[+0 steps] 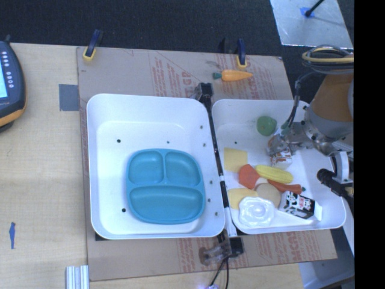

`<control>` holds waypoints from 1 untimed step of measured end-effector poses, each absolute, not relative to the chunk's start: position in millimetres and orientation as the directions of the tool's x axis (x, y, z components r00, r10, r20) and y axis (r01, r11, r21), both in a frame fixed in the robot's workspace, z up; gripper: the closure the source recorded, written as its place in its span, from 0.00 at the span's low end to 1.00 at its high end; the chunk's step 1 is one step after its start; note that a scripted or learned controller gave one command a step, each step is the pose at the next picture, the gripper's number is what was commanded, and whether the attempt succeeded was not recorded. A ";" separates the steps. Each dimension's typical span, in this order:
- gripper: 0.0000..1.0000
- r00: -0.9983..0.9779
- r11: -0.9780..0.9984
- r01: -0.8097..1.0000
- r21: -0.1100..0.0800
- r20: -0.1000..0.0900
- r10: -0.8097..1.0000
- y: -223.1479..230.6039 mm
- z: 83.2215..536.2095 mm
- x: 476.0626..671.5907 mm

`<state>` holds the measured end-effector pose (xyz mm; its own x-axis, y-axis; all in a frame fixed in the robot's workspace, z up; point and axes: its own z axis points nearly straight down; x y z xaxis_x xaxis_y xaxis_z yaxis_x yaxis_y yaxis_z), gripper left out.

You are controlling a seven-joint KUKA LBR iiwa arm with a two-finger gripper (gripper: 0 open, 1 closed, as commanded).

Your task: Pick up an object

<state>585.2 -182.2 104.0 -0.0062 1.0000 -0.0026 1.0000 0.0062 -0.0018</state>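
Faint red print on the cardboard sheet [180, 77] is too blurred to read.

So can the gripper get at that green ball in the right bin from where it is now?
Probably yes. The green ball sits alone near the right bin's back wall, with nothing on top of it, and the gripper hangs just beside it.

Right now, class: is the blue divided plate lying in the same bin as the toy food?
No, the blue divided plate lies in the left bin; the toy food is in the right bin.
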 end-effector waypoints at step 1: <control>1.00 -0.011 0.011 1.000 0.001 0.001 1.000 -113.7 130.0 603.9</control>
<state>603.9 -113.7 130.0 -0.0113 0.9999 0.0011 0.9999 0.0113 0.0008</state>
